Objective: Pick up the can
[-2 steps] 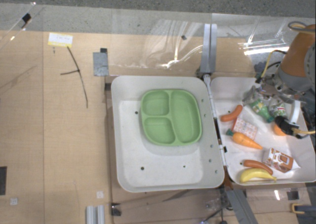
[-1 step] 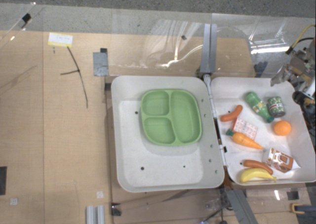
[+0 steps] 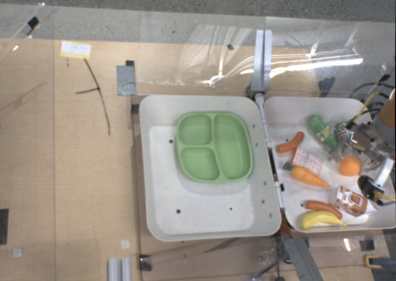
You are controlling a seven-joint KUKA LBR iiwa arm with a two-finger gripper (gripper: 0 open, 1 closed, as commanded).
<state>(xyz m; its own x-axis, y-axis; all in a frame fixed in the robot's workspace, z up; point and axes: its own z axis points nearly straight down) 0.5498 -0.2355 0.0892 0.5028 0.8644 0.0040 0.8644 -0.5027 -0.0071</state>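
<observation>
I've got the gripper [image 3: 362, 139] low over the right bin [image 3: 279, 112], near its right edge, and I cannot tell how it stands. The green can [image 3: 322, 130] lies tilted just left of it; its label is too blurred to read. An orange [image 3: 350, 166] sits just below, with a carrot [image 3: 307, 177], two sausages [image 3: 291, 142] and a banana [image 3: 322, 220] spread around. The green divided plate [image 3: 215, 147] sits in the left bin [image 3: 204, 211] on the counter [image 3: 68, 168].

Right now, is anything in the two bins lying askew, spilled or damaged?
Nothing looks spilled or damaged. The green can lies on its side in the right bin, among toy foods. The green tray sits flat in the left bin.
</observation>
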